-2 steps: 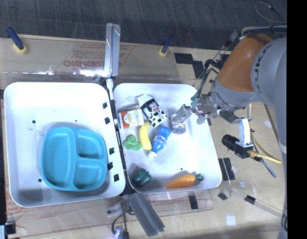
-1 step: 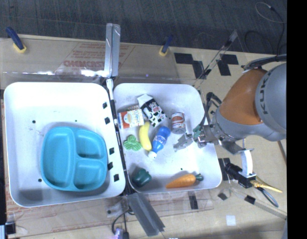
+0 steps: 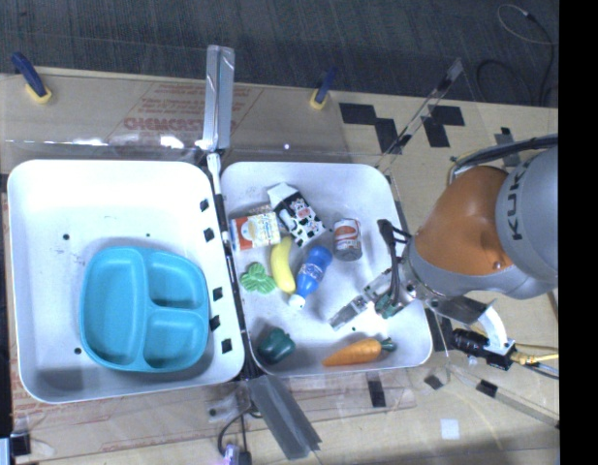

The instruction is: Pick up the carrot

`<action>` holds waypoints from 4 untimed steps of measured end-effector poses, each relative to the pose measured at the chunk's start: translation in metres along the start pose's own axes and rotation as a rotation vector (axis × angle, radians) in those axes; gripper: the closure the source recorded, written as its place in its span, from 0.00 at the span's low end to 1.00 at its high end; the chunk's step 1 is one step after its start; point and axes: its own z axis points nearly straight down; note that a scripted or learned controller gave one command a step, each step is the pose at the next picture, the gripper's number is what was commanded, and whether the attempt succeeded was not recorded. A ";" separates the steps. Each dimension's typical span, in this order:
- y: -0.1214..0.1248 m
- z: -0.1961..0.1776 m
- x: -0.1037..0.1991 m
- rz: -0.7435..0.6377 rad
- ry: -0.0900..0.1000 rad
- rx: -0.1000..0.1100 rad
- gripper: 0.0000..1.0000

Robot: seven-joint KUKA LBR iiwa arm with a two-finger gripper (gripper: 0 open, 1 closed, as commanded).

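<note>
The orange carrot [image 3: 354, 354], with a green top at its right end, lies along the near wall of the right bin [image 3: 376, 177]. My gripper [image 3: 355, 302] hangs just above and behind it, towards the bin's right side. Its fingers stand open with nothing between them. The carrot lies free, apart from the fingers.
The right bin also holds a blue bottle [image 3: 313, 271], a yellow banana [image 3: 282, 264], a green toy [image 3: 257, 279], a dark green pepper [image 3: 274, 345], a can [image 3: 347, 238], a cow-patterned carton [image 3: 297, 216] and an orange box [image 3: 255, 229]. A blue divided plate [image 3: 143, 308] sits in the left bin [image 3: 47, 192].
</note>
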 end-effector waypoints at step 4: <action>-0.001 -0.038 0.000 -0.241 -0.006 -0.002 0.00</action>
